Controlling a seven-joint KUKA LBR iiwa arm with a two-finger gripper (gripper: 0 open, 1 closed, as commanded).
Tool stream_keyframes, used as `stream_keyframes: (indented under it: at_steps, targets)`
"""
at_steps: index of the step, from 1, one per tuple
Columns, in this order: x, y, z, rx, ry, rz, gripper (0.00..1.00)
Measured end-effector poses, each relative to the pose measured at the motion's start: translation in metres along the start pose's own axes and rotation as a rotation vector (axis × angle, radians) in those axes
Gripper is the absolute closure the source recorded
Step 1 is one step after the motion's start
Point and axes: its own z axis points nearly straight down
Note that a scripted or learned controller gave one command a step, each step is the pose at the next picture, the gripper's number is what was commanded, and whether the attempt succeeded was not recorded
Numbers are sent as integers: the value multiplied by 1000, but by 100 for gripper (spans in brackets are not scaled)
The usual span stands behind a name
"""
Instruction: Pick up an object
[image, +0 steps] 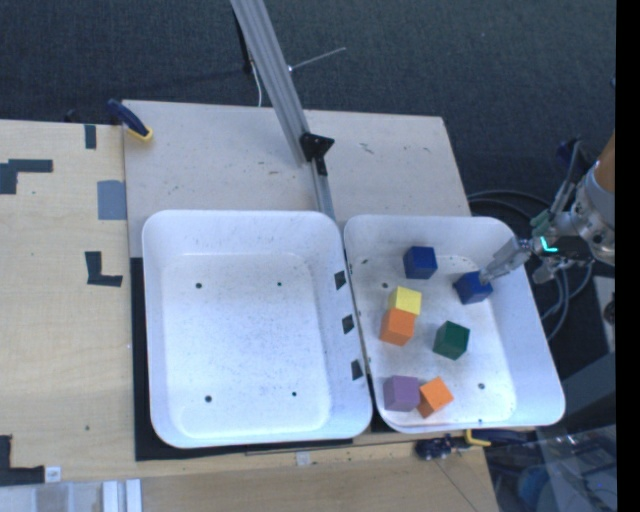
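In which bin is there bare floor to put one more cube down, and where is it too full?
The left bin offers bare floor from wall to wall. In the right bin, the patch beyond the green cube toward the outer wall is free. It is crowded around the yellow cube, and near the end effector at a blue cube.

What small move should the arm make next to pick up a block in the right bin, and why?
Probably lower the hand a little further onto the blue block at its tip and close on it. The hand sits at that block's upper right edge, inside the right bin, and the block stands apart from the other blue cube and green cube.
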Motion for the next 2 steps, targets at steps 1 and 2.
stream_keyframes:
  at_steps: [1,2]
  targets:
    - [0,1,-2,-3,-1,-2,0]
    - [4,-6,44,1,-1,0,0]
